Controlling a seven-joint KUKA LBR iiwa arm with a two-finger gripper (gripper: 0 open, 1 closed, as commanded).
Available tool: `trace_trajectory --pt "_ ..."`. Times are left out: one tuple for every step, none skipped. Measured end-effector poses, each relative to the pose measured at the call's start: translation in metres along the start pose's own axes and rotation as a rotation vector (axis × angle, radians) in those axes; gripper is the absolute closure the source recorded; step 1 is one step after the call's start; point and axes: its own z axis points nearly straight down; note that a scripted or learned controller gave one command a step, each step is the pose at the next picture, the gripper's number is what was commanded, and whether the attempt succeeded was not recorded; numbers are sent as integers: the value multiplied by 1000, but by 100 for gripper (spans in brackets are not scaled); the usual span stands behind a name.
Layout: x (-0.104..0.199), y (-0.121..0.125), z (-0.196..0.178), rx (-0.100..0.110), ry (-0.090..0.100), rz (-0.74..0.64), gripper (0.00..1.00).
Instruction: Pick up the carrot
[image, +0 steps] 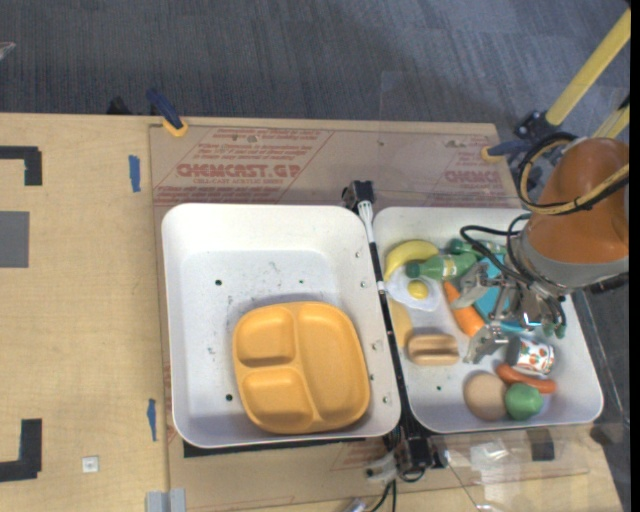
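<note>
The carrot (467, 319), a short orange piece, lies in the middle of the right bin (585, 405), slanting down to the right. My gripper (492, 335) hangs low over the bin just to the right of the carrot, its teal and silver parts close against the carrot's right side. The grey arm with its orange band (590, 200) comes in from the upper right and hides the bin's far right corner. Whether the carrot is between the jaws is hidden.
Around the carrot lie a banana (408, 255), a green bottle (443, 267), a fried egg (416, 291), a hot dog bun (432, 347), a tan egg (485, 395), a green ball (523, 401) and a small can (534, 356). The left bin (200, 260) holds a yellow divided plate (298, 365).
</note>
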Motion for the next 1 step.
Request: trace_trajectory --pt "-3 -34 48 -3 -26 557 0"
